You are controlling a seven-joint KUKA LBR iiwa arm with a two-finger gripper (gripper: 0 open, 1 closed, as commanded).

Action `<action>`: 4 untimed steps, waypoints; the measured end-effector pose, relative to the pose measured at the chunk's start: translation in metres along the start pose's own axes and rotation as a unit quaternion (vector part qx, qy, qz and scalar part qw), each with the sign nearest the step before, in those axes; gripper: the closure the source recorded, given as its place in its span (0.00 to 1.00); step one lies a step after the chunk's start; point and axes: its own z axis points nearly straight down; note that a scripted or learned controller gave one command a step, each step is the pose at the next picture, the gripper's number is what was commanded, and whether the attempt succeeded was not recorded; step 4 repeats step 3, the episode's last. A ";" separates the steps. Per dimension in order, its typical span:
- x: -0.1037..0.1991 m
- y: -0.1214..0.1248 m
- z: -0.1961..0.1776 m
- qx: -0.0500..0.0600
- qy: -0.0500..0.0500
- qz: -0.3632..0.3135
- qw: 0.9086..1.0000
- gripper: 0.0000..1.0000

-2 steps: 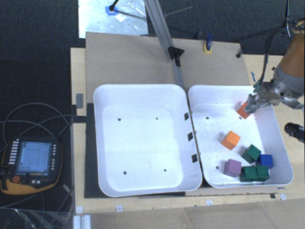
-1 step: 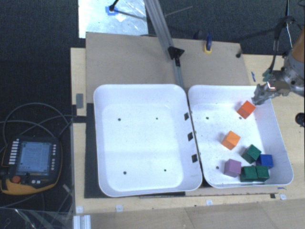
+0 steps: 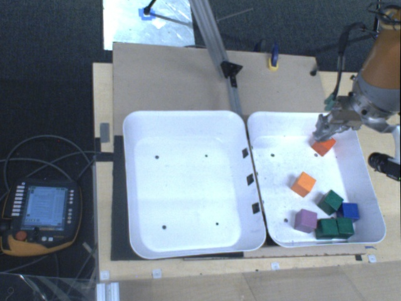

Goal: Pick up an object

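Six blocks lie in the right bin (image 3: 363,168); gripper (image 3: 326,132) sits over that bin's far part, with a red-orange block (image 3: 323,147) touching its tip just below; whether that block is between the fingers cannot be told, nor whether the gripper is parted or closed; orange block (image 3: 304,184) lies nearer the camera from the gripper; purple block (image 3: 306,220), two green blocks (image 3: 330,201) and blue block (image 3: 349,211) cluster farther still; left bin (image 3: 188,180) stands well to the gripper's left on the tabletop (image 3: 282,80).
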 end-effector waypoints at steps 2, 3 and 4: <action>0.117 0.005 0.029 0.001 0.001 -0.001 1.000 1.00; 0.172 0.008 0.034 0.000 0.001 -0.001 1.000 1.00; 0.172 0.008 0.034 0.000 0.001 -0.001 1.000 1.00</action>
